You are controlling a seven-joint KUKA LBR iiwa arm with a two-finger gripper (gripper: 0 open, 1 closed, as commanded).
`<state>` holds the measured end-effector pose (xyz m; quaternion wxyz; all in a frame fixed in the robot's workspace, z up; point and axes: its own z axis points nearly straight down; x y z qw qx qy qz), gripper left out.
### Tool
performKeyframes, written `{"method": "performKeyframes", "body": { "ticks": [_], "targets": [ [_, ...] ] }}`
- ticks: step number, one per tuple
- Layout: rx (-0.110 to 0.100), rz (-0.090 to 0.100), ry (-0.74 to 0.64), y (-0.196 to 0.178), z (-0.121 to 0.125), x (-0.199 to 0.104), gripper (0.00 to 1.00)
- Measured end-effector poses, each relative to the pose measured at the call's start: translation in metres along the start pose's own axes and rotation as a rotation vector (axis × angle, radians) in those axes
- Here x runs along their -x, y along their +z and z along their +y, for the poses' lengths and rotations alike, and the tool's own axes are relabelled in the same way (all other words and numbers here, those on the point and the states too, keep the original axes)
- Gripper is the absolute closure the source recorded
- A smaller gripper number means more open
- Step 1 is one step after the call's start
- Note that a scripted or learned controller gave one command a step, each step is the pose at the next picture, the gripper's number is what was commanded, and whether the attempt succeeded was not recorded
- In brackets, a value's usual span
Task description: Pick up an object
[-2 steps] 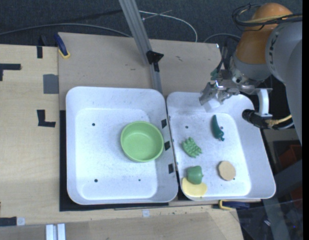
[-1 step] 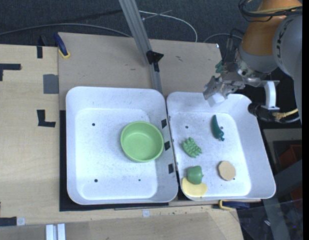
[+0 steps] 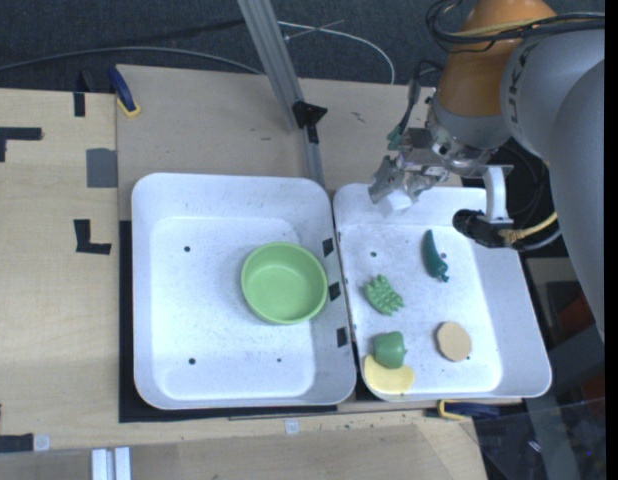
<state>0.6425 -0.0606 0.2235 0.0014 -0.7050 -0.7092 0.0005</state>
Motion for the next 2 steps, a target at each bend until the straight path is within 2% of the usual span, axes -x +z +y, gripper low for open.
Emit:
{"method": "performKeyframes", "body": {
  "ticks": [1,2],
  "targets": [
    [0.002,0.001,-0.001,-0.009,0.000,-0.060,1.00],
    [-0.001,0.000,-0.001,0.002,0.001,-0.119,1.00]
  ]
}}
